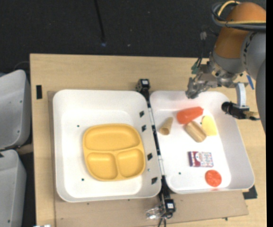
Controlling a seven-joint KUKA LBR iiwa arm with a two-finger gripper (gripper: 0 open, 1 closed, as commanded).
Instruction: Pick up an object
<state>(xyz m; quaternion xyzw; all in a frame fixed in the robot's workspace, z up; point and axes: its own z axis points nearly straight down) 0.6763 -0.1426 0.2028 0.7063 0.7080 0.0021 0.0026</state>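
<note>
Over the right bin's (235,141) far rim, at about twelve o'clock, the gripper (193,91) hangs above the white floor with nothing between its fingers; whether they are spread or closed I cannot tell. Nothing looks picked up yet. All the candidates lie in that bin: a red piece (189,114) nearest, at five o'clock from the gripper, then a tan cylinder (195,131), a yellow block (208,125), a small roll (165,126), a purple packet (200,159) and an orange disc (213,178). The whole grasp and lift remain, by my reading.
</note>
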